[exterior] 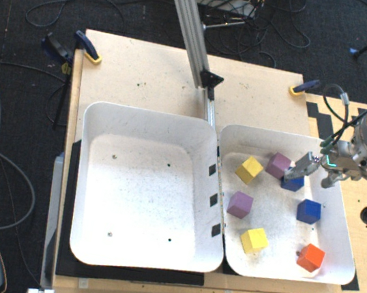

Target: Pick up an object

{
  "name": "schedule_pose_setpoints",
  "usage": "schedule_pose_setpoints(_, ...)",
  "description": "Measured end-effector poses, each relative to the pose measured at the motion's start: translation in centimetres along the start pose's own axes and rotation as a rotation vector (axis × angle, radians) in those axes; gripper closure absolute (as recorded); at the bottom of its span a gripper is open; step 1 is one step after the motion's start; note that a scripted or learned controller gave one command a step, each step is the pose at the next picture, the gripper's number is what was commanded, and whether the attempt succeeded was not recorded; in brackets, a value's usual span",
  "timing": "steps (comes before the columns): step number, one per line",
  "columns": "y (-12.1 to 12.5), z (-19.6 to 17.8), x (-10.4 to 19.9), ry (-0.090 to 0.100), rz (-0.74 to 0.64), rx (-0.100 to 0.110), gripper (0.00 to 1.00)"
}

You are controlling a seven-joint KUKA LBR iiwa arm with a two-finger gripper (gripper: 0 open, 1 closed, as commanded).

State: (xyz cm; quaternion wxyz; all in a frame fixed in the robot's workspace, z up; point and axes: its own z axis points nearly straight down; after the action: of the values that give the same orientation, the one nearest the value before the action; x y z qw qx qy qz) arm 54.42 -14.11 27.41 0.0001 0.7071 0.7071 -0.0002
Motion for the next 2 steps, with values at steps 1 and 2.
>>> schedule_pose_setpoints(1,-0.2,6.4,0.2,0.001,0.001,0.007,0.00)
schedule_pose_setpoints(2,-1.0,11.3,0.7,0.001,0.001,0.004,0.00)
